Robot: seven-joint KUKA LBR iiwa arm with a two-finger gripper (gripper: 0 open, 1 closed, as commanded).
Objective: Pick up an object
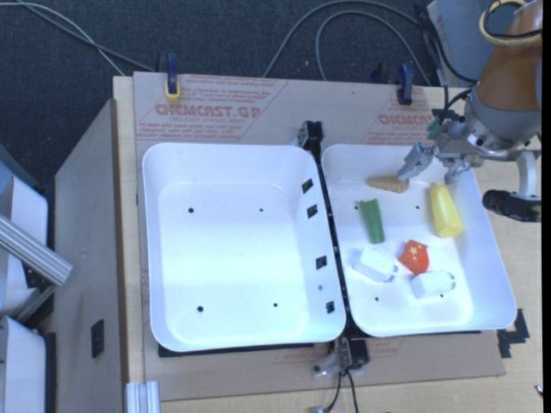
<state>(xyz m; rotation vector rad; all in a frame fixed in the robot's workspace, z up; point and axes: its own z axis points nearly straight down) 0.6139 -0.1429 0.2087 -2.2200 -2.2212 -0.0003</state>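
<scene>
Your tool [433, 163], fingers spread and holding nothing, hung just beside the tan piece [386, 183], which lay lengthwise toward its lower left.

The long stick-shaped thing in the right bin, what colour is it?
Green, seen in the camera view.

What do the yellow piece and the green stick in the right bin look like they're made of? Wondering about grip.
Yellow piece: looks like smooth moulded plastic, rounded and bottle-like, with a slight sheen; probably hard, possibly slippery. Green stick: matte, flat-sided, no shine; could be plastic or foam, the view leaves it open. Both lie loose on the right bin, itself glossy white plastic.
</scene>
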